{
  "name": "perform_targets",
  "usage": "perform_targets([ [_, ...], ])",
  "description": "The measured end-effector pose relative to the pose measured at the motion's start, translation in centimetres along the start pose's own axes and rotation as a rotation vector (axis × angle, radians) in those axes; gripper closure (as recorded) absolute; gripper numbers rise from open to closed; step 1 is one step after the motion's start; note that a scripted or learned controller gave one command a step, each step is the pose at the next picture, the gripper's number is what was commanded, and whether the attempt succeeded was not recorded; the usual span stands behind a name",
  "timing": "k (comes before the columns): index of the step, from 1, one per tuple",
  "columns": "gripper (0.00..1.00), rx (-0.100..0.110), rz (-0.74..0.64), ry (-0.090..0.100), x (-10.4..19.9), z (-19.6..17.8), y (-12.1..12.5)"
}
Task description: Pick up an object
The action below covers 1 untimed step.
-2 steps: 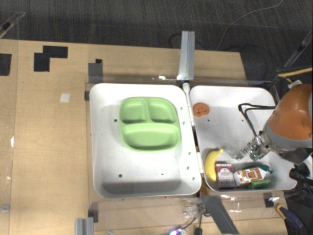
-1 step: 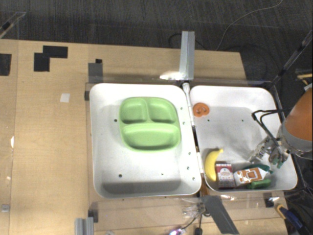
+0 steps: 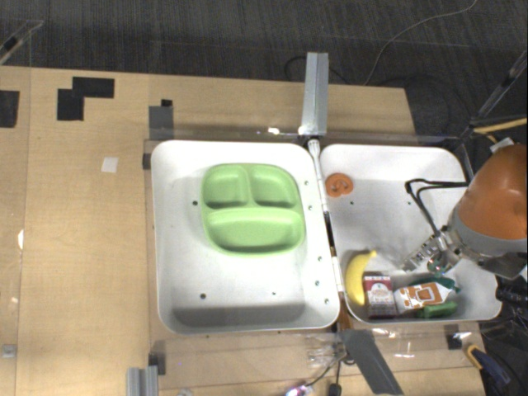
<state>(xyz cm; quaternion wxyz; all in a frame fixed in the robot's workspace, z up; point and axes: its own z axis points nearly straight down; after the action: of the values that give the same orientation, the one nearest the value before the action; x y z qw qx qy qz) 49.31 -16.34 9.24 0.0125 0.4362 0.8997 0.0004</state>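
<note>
Objects for the pick lie crowded in the near corner of the right bin (image 3: 388, 167): a yellow banana (image 3: 356, 275), smooth and curved, set against the bin's left wall; just beside it a small dark maroon carton (image 3: 379, 294) with a pale label; and next to that an orange and white box (image 3: 421, 295) with printed faces, touching something green (image 3: 439, 308) along its near edge, perhaps a soft packet, though the view is too coarse to tell. Well apart from these, near the bin's far left corner, rests a small orange disc (image 3: 338, 185), round and flat.

The claw (image 3: 431, 254) hangs low over the right bin, just above the orange and white box, metallic and pale below the arm's orange band (image 3: 498, 196). I cannot tell whether it is spread or closed, and nothing shows gripped in it. A black cable (image 3: 422, 195) loops over the bin floor behind it.

The left bin (image 3: 177, 238) holds a light green plastic tray (image 3: 252, 207) with three rounded compartments, matte and smooth-edged. Both bins are shallow glossy white and sit on a pale wooden counter (image 3: 74, 246).
</note>
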Motion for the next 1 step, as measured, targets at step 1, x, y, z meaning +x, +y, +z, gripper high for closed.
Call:
perform_targets([
  [1,1.00,-0.004,-0.286,0.005,-1.52,0.03,-0.83],
])
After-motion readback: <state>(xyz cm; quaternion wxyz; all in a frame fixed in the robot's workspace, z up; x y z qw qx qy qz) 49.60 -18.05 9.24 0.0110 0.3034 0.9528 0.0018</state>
